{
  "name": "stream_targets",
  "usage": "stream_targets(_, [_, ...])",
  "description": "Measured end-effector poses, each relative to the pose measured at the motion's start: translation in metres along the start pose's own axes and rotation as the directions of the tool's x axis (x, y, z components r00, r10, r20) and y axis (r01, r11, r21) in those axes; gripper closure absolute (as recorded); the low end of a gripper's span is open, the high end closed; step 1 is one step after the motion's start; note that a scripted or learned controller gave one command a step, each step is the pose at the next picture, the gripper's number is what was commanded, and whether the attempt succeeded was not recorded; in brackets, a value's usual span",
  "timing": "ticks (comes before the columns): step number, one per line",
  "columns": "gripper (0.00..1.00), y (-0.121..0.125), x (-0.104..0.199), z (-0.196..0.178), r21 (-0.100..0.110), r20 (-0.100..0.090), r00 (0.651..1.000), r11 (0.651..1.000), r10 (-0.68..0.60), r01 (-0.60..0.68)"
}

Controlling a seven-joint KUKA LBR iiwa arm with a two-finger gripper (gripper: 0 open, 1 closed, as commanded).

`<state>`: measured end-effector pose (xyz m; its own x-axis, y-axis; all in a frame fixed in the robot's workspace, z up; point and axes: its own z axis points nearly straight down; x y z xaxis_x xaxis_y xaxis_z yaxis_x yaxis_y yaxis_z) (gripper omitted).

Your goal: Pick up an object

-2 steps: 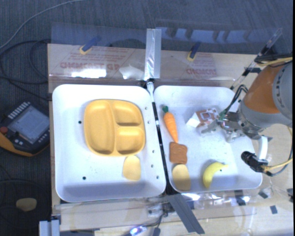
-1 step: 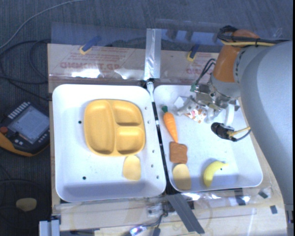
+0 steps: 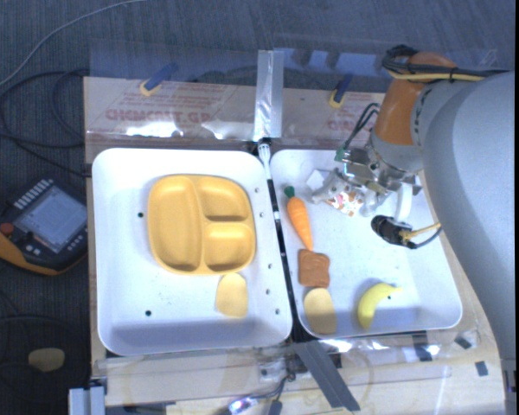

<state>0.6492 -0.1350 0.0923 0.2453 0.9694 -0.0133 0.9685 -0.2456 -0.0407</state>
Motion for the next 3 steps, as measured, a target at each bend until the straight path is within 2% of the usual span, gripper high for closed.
stream_targets(1, [0.00, 0.000, 0.000, 0.000, 0.000, 0.000, 1.000, 1.000, 0.000, 0.000])
stream_targets(2, [1.00, -0.003, -0.002, -0.006, 0.015, 0.008, 1.000, 1.000, -0.003, 0.003])
stream_targets(3, [1.00, -0.016, -0.064, 0.004, -0.045, -0.009, 1.000, 0.999, 0.007, -0.007])
